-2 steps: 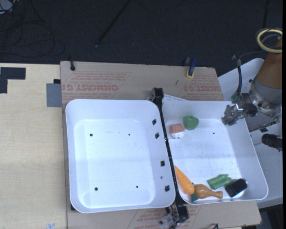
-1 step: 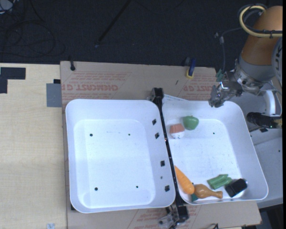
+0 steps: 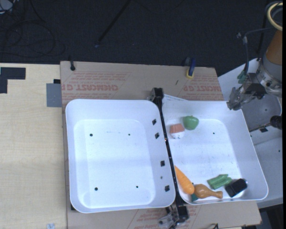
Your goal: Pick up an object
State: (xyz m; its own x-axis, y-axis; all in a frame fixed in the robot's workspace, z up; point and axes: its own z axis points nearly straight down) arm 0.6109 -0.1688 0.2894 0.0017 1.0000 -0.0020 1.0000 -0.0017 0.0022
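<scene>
My gripper [image 3: 236, 99] hangs off the right bin's [image 3: 238, 128] far corner, can't tell its state. I'd go for the isolated apple [image 3: 191, 122].

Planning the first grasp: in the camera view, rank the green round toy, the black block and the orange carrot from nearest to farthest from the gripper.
Measured from the gripper, at the right bin's far right edge:
1. Green round toy, near the bin's far rim.
2. Black block, in the near right corner.
3. Orange carrot, along the divider at the near side.
</scene>
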